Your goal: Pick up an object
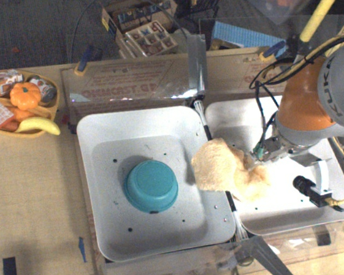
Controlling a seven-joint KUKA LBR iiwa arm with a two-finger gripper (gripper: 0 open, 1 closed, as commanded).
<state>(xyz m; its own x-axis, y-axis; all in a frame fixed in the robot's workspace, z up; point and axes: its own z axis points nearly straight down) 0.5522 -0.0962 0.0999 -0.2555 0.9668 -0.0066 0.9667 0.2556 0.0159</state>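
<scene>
Teal bowl (151,186) sits upside down in the left bin (98,136). A tan cloth (222,168) drapes across the divide between both bins, touching the hand (256,158) over the right bin (231,115); whether that hand is apart or together, I cannot tell.

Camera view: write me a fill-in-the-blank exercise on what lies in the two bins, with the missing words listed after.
1. The teal bowl sits upside down in the ____ bin.
2. The tan fuzzy cloth drapes over the ____ between the two bins.
3. The band above the arm's wrist is ____.
4. The robot's hand is over the ____ bin, beside the cloth.

Missing words: left; divide; orange; right
</scene>
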